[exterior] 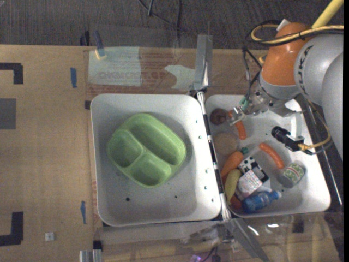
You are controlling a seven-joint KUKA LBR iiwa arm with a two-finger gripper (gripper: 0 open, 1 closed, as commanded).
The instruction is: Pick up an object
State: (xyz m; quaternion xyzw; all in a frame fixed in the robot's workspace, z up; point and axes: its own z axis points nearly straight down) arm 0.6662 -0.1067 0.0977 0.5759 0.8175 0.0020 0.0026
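Gripper (244,109) hung over the far-left part of the right-hand shallow white bin (319,196), tips low. Couldn't tell how its jaws stood (wrist blocked the view). Nearest pick looked like the small orange carrot-shaped piece (240,129), just beside the tips at 6 o'clock, long axis running 11 to 5. Round brown puck (219,115) sat at 9 o'clock of the tips. Blue plastic bottle (261,200) and black-and-white printed carton (252,174) lay well apart toward 6; print wasn't readable. Green three-compartment plastic plate (146,149) sat in the left-hand white bin (106,201).

Grey arm (327,64), orange band, yellow cables
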